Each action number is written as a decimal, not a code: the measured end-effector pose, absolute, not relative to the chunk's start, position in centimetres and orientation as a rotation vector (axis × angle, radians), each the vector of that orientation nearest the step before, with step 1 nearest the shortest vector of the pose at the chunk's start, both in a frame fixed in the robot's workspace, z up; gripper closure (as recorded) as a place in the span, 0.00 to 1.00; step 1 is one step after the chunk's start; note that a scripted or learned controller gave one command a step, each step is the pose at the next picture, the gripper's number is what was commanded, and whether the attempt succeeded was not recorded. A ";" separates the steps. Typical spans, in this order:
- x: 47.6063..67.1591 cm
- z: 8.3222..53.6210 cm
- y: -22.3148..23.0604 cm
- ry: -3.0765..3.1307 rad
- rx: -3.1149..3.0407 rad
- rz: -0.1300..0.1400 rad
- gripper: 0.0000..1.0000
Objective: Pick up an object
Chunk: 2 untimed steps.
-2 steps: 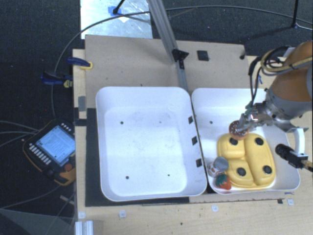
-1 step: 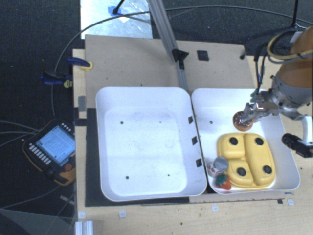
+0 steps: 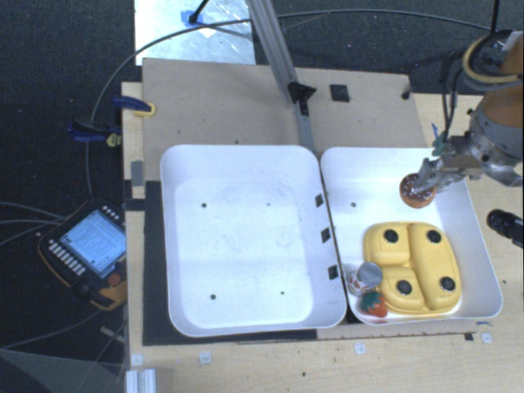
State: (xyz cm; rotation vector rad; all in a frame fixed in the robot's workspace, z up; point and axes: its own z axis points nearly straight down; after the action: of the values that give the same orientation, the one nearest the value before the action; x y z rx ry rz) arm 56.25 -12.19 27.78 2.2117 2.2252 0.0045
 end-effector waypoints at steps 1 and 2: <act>56.4 26.3 -7.6 2.228 2.213 0.002 1.00; 56.0 26.4 -1.9 2.231 2.212 0.002 1.00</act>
State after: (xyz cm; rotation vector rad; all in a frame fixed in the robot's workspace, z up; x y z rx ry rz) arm 55.97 -1.90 26.38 2.2117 2.2309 0.0020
